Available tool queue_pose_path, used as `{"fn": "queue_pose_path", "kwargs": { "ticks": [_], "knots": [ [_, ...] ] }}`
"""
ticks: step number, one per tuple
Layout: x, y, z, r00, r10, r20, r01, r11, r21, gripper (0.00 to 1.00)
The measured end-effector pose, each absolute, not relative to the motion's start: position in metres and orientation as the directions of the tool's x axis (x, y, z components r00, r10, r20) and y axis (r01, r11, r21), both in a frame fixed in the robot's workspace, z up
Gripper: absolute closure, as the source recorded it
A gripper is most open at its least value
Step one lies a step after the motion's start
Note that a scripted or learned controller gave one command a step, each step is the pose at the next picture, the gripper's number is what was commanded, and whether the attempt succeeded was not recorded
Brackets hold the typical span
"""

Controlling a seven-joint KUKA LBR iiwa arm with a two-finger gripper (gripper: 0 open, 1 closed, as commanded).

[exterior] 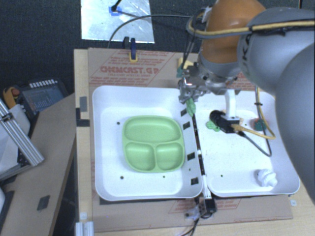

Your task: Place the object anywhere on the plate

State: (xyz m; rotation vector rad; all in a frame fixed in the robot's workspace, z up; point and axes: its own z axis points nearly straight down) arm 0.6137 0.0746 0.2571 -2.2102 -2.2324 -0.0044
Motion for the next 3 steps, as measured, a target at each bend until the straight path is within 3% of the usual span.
{"fn": "queue_pose_path", "kwargs": {
  "ticks": [2, 3],
  "knots": [
    [0.617, 0.135, 0.232, -0.006, 1.0, 0.0, 1.0, 0.006, 0.001, 1.0],
    [0.618, 0.135, 0.233, -0.005, 1.0, 0.0, 1.0, 0.005, 0.001, 0.0]
  ]
}}
